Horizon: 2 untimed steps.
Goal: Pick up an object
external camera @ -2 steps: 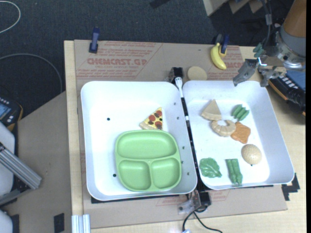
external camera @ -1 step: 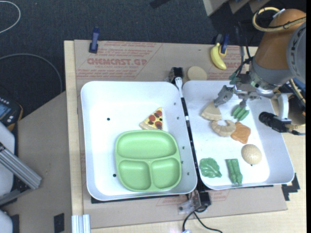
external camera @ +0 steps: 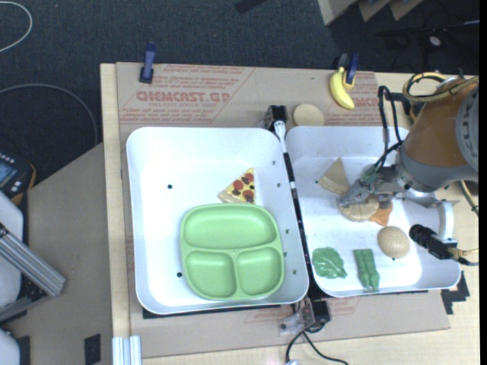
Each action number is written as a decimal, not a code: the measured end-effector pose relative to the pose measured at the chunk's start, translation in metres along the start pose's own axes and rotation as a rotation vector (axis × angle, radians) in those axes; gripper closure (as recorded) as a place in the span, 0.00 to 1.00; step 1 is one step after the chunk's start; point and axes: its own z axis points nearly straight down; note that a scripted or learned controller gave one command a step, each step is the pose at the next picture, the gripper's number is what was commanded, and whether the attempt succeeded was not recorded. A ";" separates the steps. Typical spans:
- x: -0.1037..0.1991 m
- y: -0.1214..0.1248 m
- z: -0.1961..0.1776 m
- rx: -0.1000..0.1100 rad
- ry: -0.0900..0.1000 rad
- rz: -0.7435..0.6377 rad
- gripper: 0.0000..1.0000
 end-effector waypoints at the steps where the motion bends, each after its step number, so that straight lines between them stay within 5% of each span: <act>1: 0.065 -0.001 -0.161 -0.015 -0.004 -0.013 0.00; 2: 0.061 -0.002 -0.162 -0.005 -0.005 -0.007 1.00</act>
